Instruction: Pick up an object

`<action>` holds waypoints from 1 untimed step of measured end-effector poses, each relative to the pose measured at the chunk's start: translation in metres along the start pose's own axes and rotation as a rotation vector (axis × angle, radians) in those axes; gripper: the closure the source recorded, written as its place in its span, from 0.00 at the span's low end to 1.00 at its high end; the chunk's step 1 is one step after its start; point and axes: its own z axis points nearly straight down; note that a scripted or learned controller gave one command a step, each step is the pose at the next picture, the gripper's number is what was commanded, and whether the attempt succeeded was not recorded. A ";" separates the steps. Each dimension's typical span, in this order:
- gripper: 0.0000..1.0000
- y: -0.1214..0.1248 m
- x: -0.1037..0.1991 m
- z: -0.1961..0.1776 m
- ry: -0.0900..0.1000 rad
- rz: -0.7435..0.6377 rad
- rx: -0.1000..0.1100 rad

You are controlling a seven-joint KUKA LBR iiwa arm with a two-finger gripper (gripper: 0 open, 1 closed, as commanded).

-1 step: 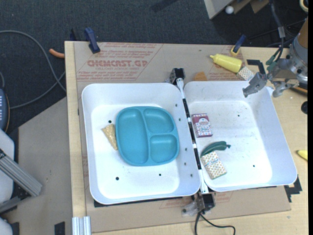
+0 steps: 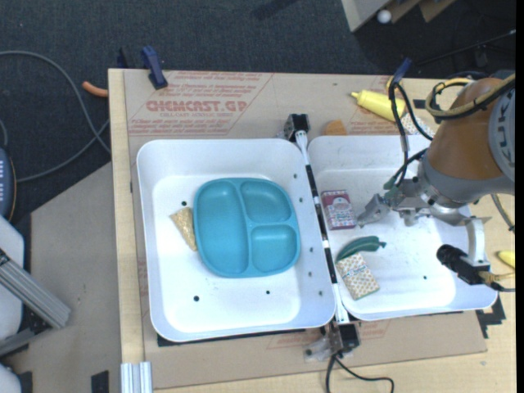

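Tan board surface [image 2: 246,105] w/ two white bins side by side. Right bin [image 2: 442,301]: patterned packet [image 2: 359,275] nearest, by the divider; green pepper-like item [image 2: 360,245] just behind it; small maroon box [image 2: 337,209] farther back, next to the divider. Claw [image 2: 383,206] low over this bin, right of the maroon box; open or closed, can't tell. Left bin [image 2: 164,301]: teal divided plate [image 2: 246,224], tan sponge [image 2: 185,226] at its left edge.

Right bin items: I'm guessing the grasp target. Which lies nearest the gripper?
The maroon packet lies nearest the gripper, just left of it; the green pepper and patterned packet lie lower.
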 end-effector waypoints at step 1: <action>0.00 -0.021 0.026 0.046 0.000 0.000 -0.001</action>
